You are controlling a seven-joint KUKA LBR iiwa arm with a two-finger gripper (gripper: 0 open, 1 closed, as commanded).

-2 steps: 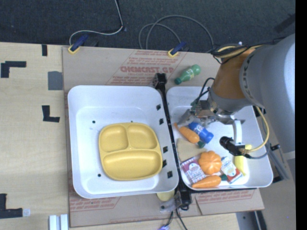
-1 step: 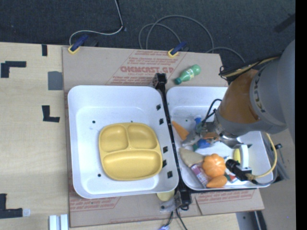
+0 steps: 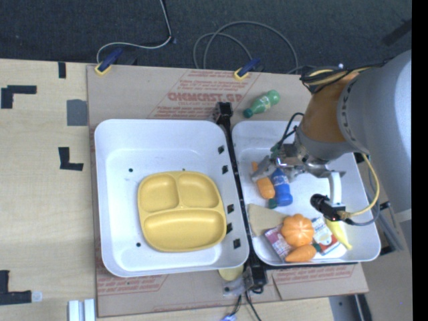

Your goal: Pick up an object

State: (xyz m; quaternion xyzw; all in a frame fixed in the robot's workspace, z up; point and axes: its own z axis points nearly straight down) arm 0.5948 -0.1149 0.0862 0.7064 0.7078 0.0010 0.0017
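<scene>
You see the claw (image 3: 286, 160) low in the right bin (image 3: 361, 249), just above a blue bottle (image 3: 283, 189) and a small orange piece (image 3: 266, 188) lying side by side; whether the claw is apart or together you cannot tell. Toward the bin's near edge lie a round orange fruit (image 3: 297, 228), a carrot-like piece (image 3: 300, 253), a red packet (image 3: 275, 240) and a yellow piece (image 3: 339, 234), crowded together. Your open room is the bin floor along its left wall. The left bin (image 3: 114, 146) holds a yellow divided plate (image 3: 181, 210), with bare floor all round it. A green bottle (image 3: 261, 103) lies on the counter (image 3: 40, 199) behind the right bin. Red print on the cardboard mat (image 3: 160, 92) is too blurred to read
</scene>
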